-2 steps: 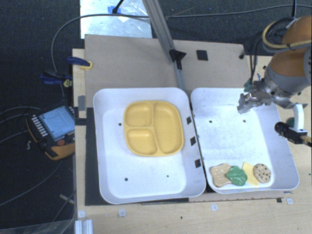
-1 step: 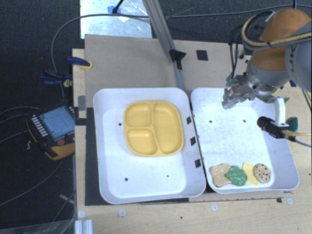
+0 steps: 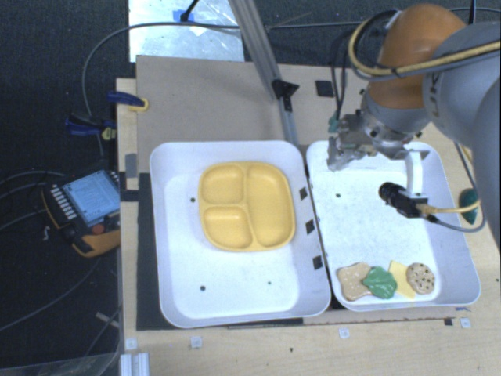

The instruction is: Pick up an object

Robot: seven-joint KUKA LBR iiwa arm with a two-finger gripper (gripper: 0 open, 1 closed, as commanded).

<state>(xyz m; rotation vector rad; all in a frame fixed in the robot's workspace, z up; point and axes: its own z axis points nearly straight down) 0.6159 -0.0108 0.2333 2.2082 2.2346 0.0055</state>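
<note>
Green and tan toy food lay in a row at the near edge of the right bin [image 3: 450,210]: a slice of toast [image 3: 353,280], a green leafy piece [image 3: 381,282] overlapping it, a yellow cheese wedge [image 3: 401,273] and a chocolate-chip cookie [image 3: 421,277] at the row's right end. All four sat loose on the bin floor, well apart from the hand [image 3: 342,157], which hung over the bin's far left corner with nothing seen between its fingers; whether those fingers were spread or pressed together could not be told. A black cylindrical fitting [image 3: 398,198] with a yellow cable jutted over the middle of that bin. The grey arm [image 3: 462,84] with its orange band reached in from the right. In the left bin [image 3: 235,288] rested a yellow three-compartment plate [image 3: 246,206]. Both bins stood on the brown tabletop [image 3: 203,100].
</note>
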